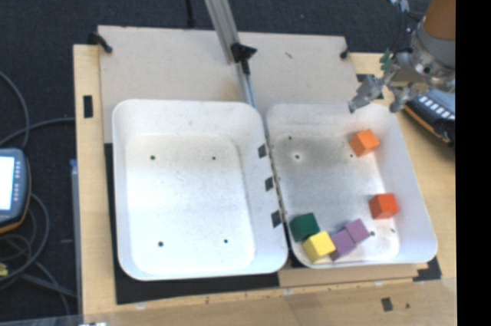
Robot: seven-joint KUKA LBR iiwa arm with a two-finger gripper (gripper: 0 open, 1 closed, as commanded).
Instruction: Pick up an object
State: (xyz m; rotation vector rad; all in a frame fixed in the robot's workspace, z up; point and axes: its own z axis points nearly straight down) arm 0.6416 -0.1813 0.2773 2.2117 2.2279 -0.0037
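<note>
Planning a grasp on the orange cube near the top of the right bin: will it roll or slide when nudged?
The orange cube has flat faces, so it should slide, not roll. It looks small and rigid, probably light. It sits alone on the right bin floor, so the claw has room around it.

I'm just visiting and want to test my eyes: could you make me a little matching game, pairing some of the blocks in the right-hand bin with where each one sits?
Things:
1. orange block
2. red block
3. green block
4. yellow block

Places:
A. at the bin's near edge, touching a purple block
B. near the right wall, alone
C. toward the far end, nearest the claw
D. by the wall next to the left bin, just behind the yellow one

Pairs: 1-C, 2-B, 3-D, 4-A
</note>
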